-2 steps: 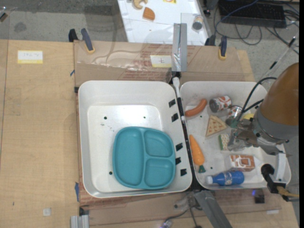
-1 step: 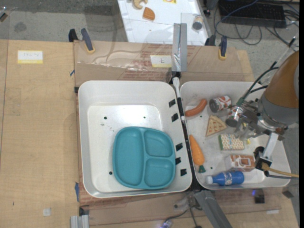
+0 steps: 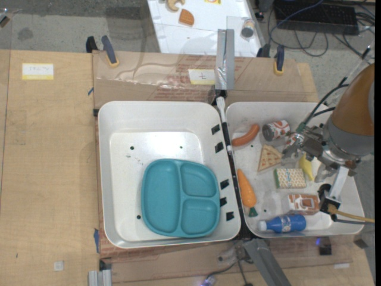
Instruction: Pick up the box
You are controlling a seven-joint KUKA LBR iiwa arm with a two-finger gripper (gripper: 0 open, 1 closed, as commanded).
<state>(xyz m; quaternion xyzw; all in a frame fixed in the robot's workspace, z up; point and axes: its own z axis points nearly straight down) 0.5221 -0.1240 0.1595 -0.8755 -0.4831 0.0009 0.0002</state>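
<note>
Two white bins side by side on the bench. Left bin (image 3: 113, 159) had a big teal divided plate (image 3: 180, 198) sitting toward its front-right corner. Right bin (image 3: 351, 210) was where all the small stuff was, w/ my arm (image 3: 351, 118) coming in over its right side. My gripper (image 3: 311, 149) hung over the bin's right half, not far from a can (image 3: 275, 129). Couldn't tell how open it was tbh, and I saw nothing held in it. Blue bottle (image 3: 284, 223) lay on its side along the front wall, carrot (image 3: 246, 188) by the left wall, sausage (image 3: 245, 134) toward the back. The box (image 3: 290, 177), greenish w/ a pattern, lay flat about mid-bin, just below-left of the gripper, btwn a tan wedge (image 3: 269, 157) and a yellow thing (image 3: 306, 168). Brown packet (image 3: 303, 203) sat right in front of it.
</note>
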